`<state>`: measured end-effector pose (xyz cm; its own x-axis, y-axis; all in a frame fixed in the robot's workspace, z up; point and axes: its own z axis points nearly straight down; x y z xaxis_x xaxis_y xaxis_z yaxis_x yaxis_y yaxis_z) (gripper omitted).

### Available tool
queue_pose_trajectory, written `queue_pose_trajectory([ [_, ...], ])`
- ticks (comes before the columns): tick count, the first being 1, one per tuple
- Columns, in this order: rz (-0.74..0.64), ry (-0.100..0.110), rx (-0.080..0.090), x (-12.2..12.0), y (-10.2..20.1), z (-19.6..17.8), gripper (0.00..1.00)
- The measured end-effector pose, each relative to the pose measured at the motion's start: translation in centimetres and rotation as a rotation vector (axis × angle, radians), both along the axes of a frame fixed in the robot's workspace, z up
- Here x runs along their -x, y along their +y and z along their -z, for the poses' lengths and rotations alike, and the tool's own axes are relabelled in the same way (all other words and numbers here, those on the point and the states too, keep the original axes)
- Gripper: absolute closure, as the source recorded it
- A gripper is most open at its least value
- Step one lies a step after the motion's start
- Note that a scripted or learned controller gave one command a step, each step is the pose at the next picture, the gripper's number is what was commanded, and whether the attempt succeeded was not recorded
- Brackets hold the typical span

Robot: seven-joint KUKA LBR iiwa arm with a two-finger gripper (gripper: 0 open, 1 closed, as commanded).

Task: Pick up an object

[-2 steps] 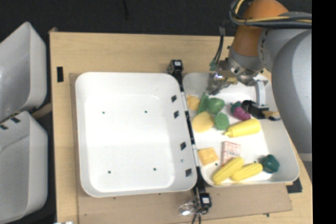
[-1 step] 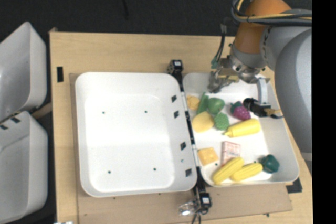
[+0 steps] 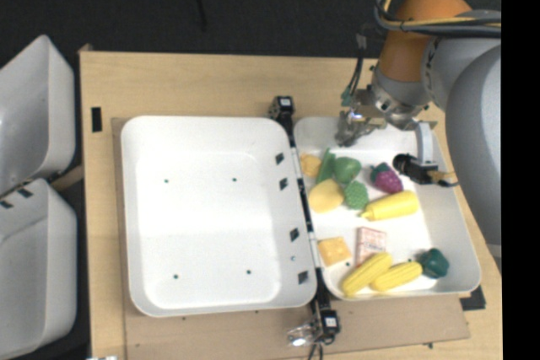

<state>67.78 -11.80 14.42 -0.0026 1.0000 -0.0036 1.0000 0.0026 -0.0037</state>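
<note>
The gripper (image 3: pixel 348 131) hangs over the far end of the right bin (image 3: pixel 451 223), just beyond the nearest toy foods, and the state of its claw cannot be determined. The right bin holds three corn cobs (image 3: pixel 390 206), three green vegetables (image 3: pixel 347 169), one lemon (image 3: pixel 325 197), one purple piece (image 3: pixel 387 178), one yellow block (image 3: pixel 333 250) and one pink packet (image 3: pixel 369 242). There are two bins; the left bin (image 3: pixel 211 211) adjoins the right one.

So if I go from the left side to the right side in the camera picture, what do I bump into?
left white bin → yellow lemon → pink packet → purple grapes → dark green toy
</note>
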Motion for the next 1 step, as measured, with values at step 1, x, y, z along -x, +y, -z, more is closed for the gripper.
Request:
queue_pose_trajectory([
  [1, 0.001, 0.001, -0.001, -0.2, 0.24, -2.5, 1.0],
])
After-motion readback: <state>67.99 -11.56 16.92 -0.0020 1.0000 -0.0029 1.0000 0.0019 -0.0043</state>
